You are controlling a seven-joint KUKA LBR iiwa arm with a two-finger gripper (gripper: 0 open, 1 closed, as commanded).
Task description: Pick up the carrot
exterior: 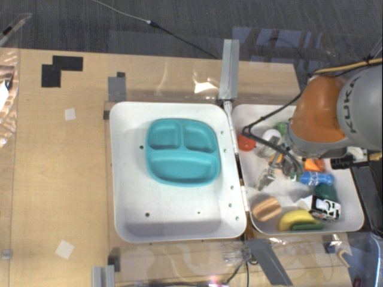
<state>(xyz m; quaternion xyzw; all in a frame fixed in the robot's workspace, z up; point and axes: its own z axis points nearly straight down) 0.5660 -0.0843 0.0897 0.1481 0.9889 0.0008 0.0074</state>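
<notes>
While the tool (267, 178) hangs in the right bin (357, 220), carrot (313, 164) lies right.
Carrot sits just beside the wrist, mostly hidden; its axis is unclear, and tool state I cannot tell.

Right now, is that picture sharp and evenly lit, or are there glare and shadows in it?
In the camera view, a bright glare patch sits on the bench just above the left bin; soft shadow fills that bin's lower edge and lies left of the teal plate; the arm darkens part of the right bin; the gripper and small items look slightly blurred.
</notes>
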